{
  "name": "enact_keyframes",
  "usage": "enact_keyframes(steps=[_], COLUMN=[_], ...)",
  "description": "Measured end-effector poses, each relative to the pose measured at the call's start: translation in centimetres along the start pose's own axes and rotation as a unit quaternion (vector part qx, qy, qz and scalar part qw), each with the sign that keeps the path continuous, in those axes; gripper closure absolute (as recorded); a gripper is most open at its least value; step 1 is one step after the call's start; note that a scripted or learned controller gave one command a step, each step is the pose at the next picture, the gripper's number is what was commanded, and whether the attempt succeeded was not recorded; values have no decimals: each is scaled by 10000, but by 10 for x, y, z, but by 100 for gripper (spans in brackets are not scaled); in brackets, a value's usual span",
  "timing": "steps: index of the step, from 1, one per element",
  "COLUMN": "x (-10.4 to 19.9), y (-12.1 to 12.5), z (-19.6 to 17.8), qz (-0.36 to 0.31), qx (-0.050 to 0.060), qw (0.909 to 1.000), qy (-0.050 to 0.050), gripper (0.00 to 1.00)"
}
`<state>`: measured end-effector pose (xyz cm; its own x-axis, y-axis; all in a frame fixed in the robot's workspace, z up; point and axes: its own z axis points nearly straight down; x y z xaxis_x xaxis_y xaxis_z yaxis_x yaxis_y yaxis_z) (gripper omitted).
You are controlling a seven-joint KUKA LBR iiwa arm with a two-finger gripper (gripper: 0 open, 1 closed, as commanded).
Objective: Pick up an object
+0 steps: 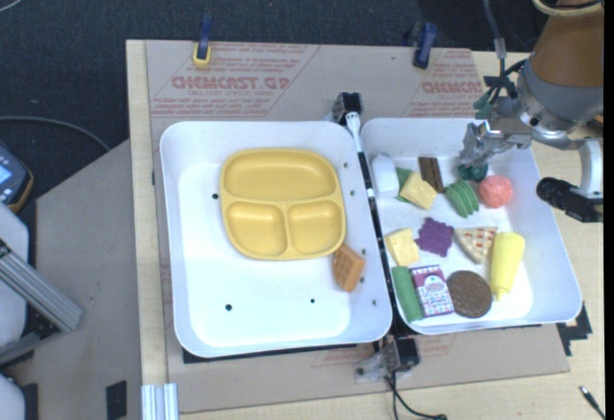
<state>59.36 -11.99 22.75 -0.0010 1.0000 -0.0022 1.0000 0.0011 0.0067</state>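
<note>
Grey metal gripper (474, 151) hangs over the crowded white bin (561, 260), right of frame.
I cannot tell its grip. Just below sits a green ridged toy (461, 198), squeezed beside a pink ball (495, 190); a grab could slip.

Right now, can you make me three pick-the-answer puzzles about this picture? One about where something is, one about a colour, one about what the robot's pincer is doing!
1. Where is the yellow tray?
A. in the left bin
B. in the right bin
C. on the floor

2. What colour is the little star-shaped toy?
A. orange
B. purple
C. white

3. Where is the pincer?
A. above the yellow tray
B. outside both bins
C. down in the right bin, by the green toy

Answers:
1 A, the tray lies in the left bin, with a brown piece next to it.
2 B, it is purple, between yellow pieces.
3 C, it reaches in at the bin's far side, just above the green toy.
</note>
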Motion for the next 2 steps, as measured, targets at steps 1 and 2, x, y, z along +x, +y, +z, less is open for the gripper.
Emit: enact_keyframes(steps=[1,2], x=[30,66], y=[-41,-76], z=[10,-5], qz=[-6,-13], qx=[61,52], qw=[10000,10000], qy=[23,26], gripper=[100,100])
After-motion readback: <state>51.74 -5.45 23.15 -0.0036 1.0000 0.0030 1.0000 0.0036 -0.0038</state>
